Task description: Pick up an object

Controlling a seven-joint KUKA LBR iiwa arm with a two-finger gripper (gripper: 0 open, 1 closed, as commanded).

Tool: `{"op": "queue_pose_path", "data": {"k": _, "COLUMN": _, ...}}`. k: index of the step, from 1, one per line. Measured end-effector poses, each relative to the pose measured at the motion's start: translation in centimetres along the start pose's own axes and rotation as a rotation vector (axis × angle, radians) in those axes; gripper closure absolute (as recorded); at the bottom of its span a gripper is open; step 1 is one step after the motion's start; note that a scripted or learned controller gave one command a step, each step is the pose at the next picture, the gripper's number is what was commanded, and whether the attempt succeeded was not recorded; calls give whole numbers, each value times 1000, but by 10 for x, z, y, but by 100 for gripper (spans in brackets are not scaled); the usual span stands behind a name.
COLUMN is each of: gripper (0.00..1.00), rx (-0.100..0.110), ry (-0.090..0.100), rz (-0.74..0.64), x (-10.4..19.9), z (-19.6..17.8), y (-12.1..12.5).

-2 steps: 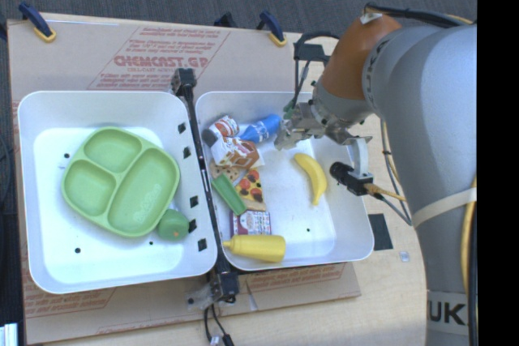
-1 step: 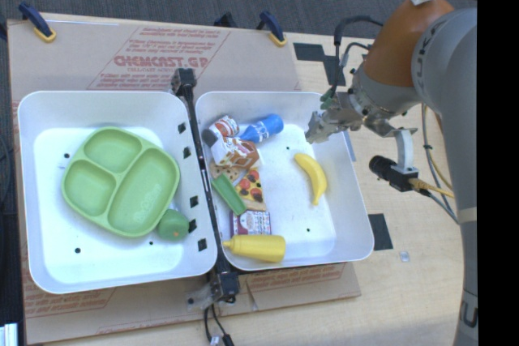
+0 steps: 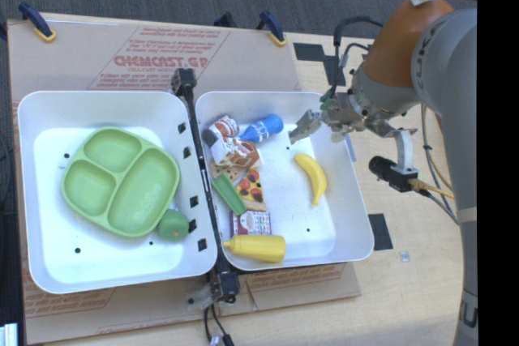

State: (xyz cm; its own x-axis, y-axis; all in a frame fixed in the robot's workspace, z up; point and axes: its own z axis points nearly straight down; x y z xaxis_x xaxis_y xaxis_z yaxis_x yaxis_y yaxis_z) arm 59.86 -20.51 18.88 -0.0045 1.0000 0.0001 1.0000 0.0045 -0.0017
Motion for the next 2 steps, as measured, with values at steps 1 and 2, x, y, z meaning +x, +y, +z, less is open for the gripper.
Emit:
{"op": "queue_pose_path", "data": {"k": 1, "gripper": 0, "rx": 4, "ry": 2, "rz": -3, "x": 15, "z": 98, "y": -81}}
{"op": "queue_pose_path", "data": {"k": 2, "gripper": 0, "rx": -1, "ry": 2, "rz": -1, "x": 1, "z": 97, "y": 8}}
